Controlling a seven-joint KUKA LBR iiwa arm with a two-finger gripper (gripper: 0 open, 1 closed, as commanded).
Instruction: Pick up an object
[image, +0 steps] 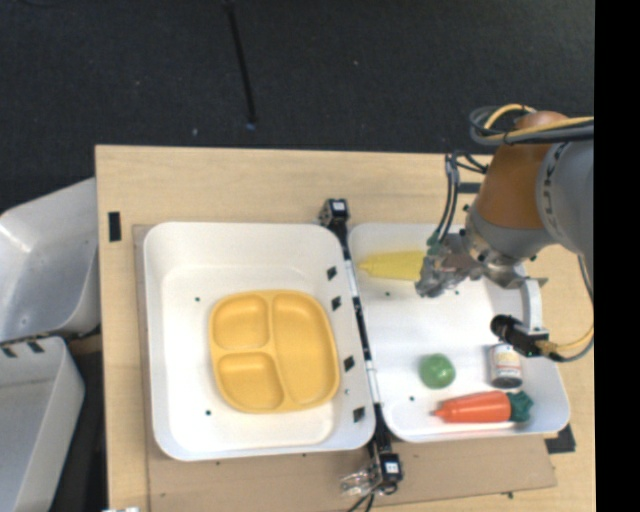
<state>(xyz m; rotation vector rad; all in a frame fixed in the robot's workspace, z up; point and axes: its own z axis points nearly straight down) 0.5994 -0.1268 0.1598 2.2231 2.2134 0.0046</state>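
Observation:
In the right bin lie a yellow corn cob at the far left, a green ball near the middle front, an orange carrot with a green top along the front wall, and a small can at the right. My gripper hangs low over the bin's far part, right at the corn cob's right end. The wrist hides the fingertips.
The left bin holds a yellow divided plate. A black clip and cables hang off the arm above the can. Clamps stand on the wall between the bins. A grey box sits left of the bench.

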